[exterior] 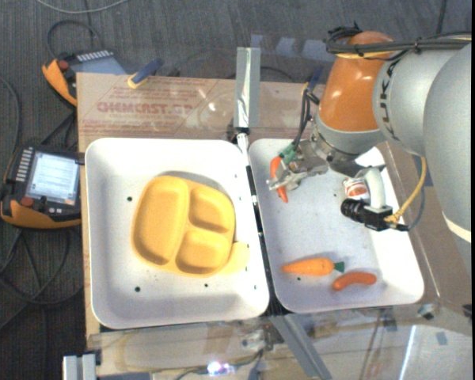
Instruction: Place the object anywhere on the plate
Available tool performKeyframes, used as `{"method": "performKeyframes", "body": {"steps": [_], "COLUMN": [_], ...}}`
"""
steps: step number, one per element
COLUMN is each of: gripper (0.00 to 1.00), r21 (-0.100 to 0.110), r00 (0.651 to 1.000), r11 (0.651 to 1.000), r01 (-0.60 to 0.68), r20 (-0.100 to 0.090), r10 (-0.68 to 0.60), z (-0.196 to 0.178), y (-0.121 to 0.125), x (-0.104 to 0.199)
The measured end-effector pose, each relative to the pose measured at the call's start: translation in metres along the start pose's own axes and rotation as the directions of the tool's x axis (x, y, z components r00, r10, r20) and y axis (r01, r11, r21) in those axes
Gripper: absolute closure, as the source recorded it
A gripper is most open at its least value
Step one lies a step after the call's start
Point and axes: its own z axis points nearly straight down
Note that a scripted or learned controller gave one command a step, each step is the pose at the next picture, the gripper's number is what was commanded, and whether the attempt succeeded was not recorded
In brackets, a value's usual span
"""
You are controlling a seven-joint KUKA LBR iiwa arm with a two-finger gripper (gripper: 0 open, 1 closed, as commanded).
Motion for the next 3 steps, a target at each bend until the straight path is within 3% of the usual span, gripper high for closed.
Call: {"method": "performKeyframes", "body": {"steps": [1,2,3], "gripper": [1.0,1.0,0.0], "r21": [0.0,0.001,0.001], "r00": [0.992,0.954,0.954], "r11": [0.992,0.954,0.954], "r01": [0.125,0.3,0.3], "r20": [0.0,-0.001,-0.002], "r10": [-0.125,-0.3,-0.3], "z": [-0.024,0.001,0.001], "y": [-0.051,-0.045,-0.045], "x": [0.062,0.124,0.123]}}
